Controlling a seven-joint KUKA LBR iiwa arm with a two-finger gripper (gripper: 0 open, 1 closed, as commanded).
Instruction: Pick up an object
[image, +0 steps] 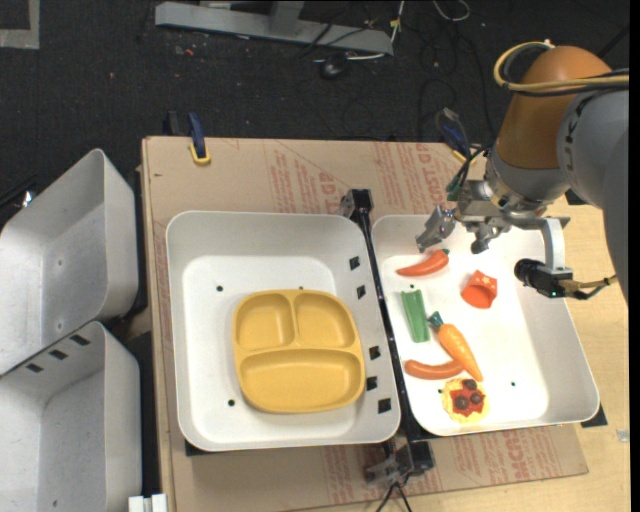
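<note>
My gripper hangs open over the back of the right bin, its two dark fingers spread with nothing between them. Just below it lies a red chili pepper. Further right sits a small red bell pepper piece. A green stick-shaped piece lies next to an orange carrot. Nearer the front are a red sausage and a yellow piece with dark red berries.
The left bin holds a yellow divided plate. A black divider with clips runs between the bins. White containers stand off the bench at the left. A black cable connector hangs over the right bin's right side.
</note>
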